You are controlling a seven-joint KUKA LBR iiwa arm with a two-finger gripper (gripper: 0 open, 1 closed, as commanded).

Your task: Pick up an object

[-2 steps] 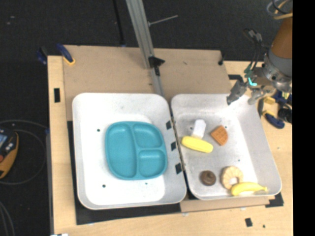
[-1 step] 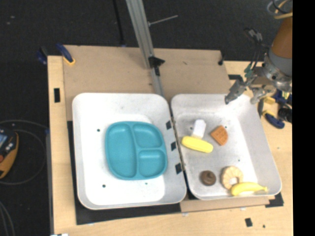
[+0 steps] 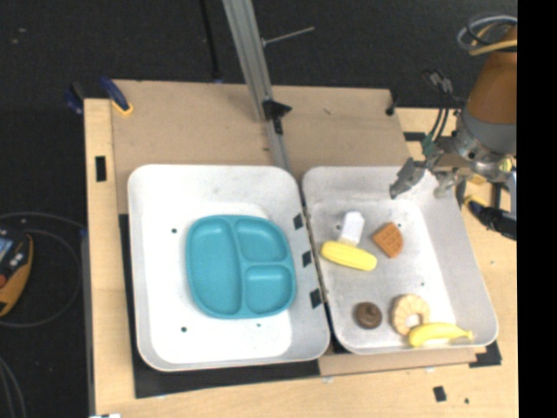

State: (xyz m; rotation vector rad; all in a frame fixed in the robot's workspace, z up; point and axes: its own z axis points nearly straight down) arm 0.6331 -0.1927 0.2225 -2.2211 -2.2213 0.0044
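White bins sit side by side on your worktop. In the right bin you have a corn cob, small bottle, cracker, chocolate donut, pastry and banana. Your gripper hovers over that bin's far edge, jaws apparently spread, pinching nothing. A teal plate fills the left bin.

From my screen I saw a pale wooden bench set against a dark, nearly black floor. A grey metal post rose at a slant from the bench's far middle. A blue clamp gripped the far left corner. Loose black cables lay on the floor to the left. Light fell evenly.
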